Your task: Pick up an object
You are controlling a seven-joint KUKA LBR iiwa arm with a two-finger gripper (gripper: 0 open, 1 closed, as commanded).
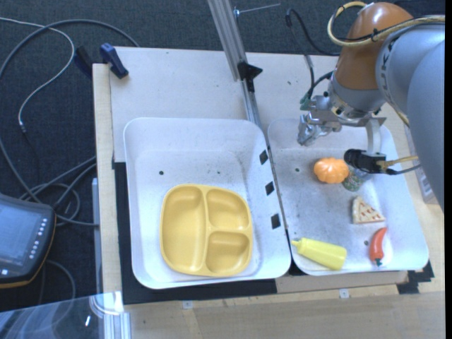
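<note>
Your arm (395, 55) reaches in over the far part of the right bin (311, 217), and the gripper (308, 134) hangs near that bin's back-left corner with nothing between its fingers; from this angle you cannot tell how wide they stand. The nearest candidate is the orange, pumpkin-like toy (330, 170), just toward you from the gripper and close beside a dark fitting on the arm. To do this well, centre over the object you choose, come down straight, and close across its narrower side. The rounded orange toy will probably roll or squirt out if you catch it off-centre.

The left bin (141, 147) holds only a yellow divided tray (206, 229) with three compartments, lying flat in the near half. The right bin carries the rest: a yellow block (320, 252) near the front rim, the orange toy in the middle, a pizza-slice toy (366, 211) to its right, and a small red chili pepper (378, 246) near the front-right corner.
</note>
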